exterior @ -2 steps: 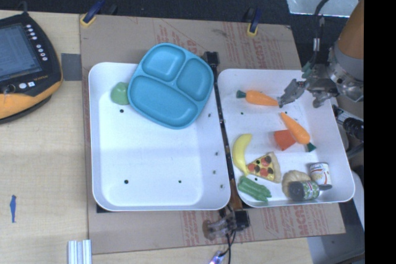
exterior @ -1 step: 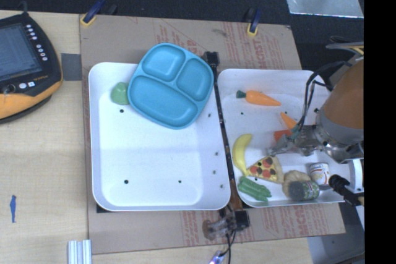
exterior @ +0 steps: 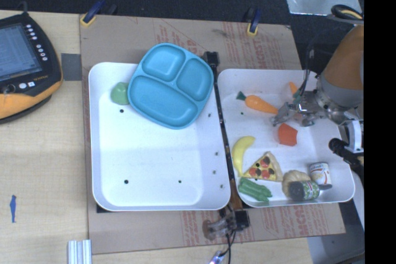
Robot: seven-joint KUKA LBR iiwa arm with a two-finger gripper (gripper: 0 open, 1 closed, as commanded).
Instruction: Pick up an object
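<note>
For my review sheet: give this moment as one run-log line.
gripper: over right bin, nothing seen held | nearest: red piece, carrot | blue plate: in left bin | pick: not done

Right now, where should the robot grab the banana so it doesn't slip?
Probably the banana's thick middle, coming straight down with one finger on each long side. It lies flat and curved near the right bin's left wall, with the pizza slice close beside its lower end.
</note>
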